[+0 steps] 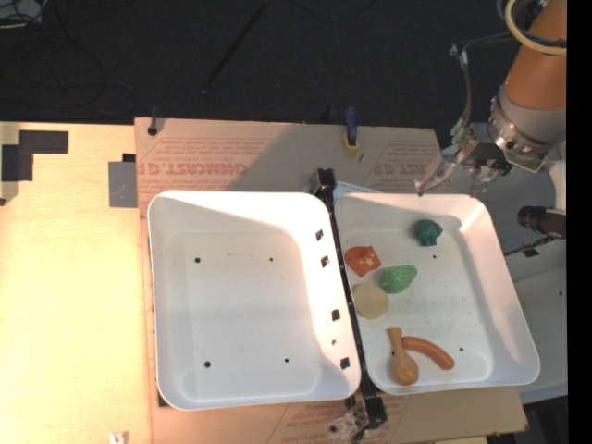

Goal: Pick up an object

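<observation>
Several small objects lie in the right white bin [504,276]. A dark green lump [426,231] sits near the far edge. Closer to the divider are a red piece [362,260], a light green piece [398,277] and a pale beige disc [371,301]. A tan gourd shape [402,359] and an orange sausage shape [428,351] lie at the near end. My gripper [460,176] hangs above the bin's far rim, up and to the right of the dark green lump. It is open with nothing between its fingers.
The left white bin [176,248] adjoins the right one along a clipped divider [335,276]. Both rest on a cardboard sheet [240,160]. A blue clamp [351,128] stands at the cardboard's back edge. Cables hang near the arm at the upper right.
</observation>
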Robot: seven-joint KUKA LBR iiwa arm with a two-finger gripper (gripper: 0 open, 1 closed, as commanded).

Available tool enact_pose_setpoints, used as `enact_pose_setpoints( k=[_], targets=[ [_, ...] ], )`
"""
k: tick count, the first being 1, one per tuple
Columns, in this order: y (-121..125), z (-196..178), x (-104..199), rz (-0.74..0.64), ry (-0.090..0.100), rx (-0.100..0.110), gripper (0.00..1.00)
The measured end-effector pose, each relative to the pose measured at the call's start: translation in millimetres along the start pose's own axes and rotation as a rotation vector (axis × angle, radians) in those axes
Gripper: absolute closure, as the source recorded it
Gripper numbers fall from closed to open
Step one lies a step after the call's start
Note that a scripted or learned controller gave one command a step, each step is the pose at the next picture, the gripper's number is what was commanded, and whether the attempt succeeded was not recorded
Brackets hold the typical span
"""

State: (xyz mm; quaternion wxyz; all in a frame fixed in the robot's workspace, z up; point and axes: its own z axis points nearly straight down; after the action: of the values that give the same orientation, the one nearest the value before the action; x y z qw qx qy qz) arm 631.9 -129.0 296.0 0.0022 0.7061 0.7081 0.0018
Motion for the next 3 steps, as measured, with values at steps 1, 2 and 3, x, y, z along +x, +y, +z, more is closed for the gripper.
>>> enact_pose_setpoints(
  k=[1,2,3],
  targets=[
    [14,-186,17,0.0,-0.003,-0.012,0.0],
    [14,-184,19,-0.004,-0.001,0.01,1.0],
    [13,-167,87,-0.004,0.003,0.011,1.0]
  ],
)
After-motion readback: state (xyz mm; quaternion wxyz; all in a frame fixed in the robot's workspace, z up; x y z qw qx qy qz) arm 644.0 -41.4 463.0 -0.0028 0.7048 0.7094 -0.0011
